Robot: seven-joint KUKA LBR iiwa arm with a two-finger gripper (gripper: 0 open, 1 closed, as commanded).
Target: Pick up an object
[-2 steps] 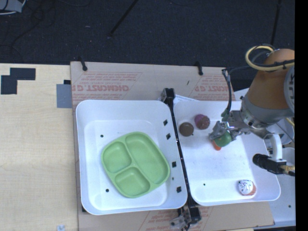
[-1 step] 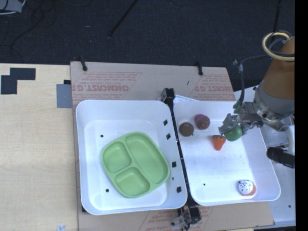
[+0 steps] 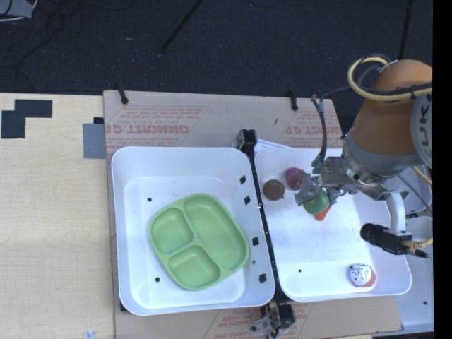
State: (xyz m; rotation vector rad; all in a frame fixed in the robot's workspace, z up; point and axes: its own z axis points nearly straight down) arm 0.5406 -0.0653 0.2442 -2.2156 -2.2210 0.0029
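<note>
My gripper (image 3: 316, 198) hangs over the upper middle of the right bin (image 3: 332, 277). A green object with an orange-red underside (image 3: 318, 205) sits right at the fingertips; whether it is held between them I cannot tell. A brown round object (image 3: 273, 188) lies to the left of the gripper, near the divider. A purple-pink object (image 3: 294, 177) rests just above and left of the gripper. A white speckled object (image 3: 361, 275) lies in the bin's lower right corner.
The left bin (image 3: 134, 260) holds a green divided plate (image 3: 198, 240). A black bar (image 3: 260, 224) with clips separates the two bins. A black cylindrical part (image 3: 385, 237) juts over the right bin's right edge. The arm body (image 3: 388, 133) looms over the upper right.
</note>
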